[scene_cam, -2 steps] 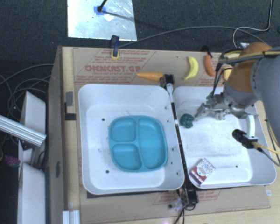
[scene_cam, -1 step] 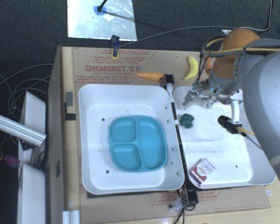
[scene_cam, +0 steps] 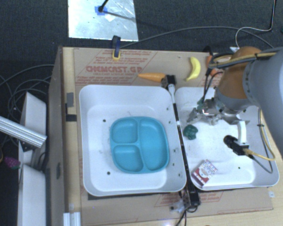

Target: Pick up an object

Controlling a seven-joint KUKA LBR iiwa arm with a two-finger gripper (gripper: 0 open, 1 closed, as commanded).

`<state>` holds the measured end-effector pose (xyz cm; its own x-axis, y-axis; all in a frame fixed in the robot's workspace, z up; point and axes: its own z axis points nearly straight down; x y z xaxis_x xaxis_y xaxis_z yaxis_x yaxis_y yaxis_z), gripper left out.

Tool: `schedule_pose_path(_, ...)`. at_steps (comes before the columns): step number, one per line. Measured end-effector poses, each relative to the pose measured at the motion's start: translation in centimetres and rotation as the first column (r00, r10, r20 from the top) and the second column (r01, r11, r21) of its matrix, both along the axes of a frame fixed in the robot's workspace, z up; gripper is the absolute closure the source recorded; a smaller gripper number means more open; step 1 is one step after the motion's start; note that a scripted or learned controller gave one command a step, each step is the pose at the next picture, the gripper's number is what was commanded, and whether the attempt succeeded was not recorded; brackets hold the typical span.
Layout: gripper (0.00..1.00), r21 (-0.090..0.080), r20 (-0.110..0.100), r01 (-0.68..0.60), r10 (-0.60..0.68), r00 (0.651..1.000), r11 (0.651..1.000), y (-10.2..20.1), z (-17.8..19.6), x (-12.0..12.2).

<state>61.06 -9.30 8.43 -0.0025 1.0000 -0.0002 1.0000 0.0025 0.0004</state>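
Low, tool (scene_cam: pixel 203 113) over right bin (scene_cam: pixel 254 175)

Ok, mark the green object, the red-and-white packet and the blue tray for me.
green object (scene_cam: pixel 190 132), camera view, its middle, right bin.
red-and-white packet (scene_cam: pixel 204 170), camera view, centre of its face, right bin.
blue tray (scene_cam: pixel 139 143), camera view, the ridge between compartments, left bin.

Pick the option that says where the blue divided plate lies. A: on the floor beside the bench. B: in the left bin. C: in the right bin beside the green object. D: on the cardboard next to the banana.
B: the blue divided plate lies flat inside the left bin, across the divider from the green object.
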Motion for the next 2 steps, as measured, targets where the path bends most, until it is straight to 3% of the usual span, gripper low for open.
schedule_pose_path(2,0.00,0.000,-0.001,0.000,0.000,1.000,1.000,0.83,-0.02,-1.12)
